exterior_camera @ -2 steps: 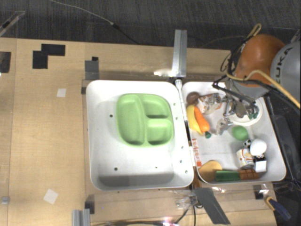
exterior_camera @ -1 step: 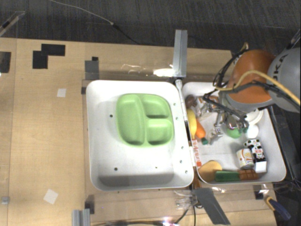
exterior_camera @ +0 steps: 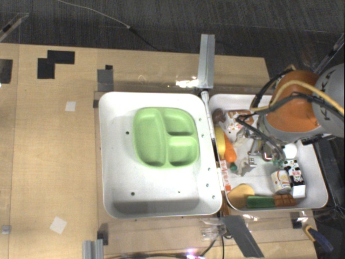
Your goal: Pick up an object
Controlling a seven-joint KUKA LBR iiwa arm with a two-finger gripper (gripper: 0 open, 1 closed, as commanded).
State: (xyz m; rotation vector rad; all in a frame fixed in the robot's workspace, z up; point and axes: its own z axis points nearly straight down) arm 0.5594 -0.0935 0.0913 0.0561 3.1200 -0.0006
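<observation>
The gripper [exterior_camera: 252, 158] hangs low in the right bin [exterior_camera: 315, 185], right of frame centre; whether it grips anything cannot be told. Just left lies an orange carrot [exterior_camera: 230, 152], below a green block [exterior_camera: 260, 201]. A green divided tray [exterior_camera: 164, 136] fills the left bin [exterior_camera: 116, 188].
</observation>
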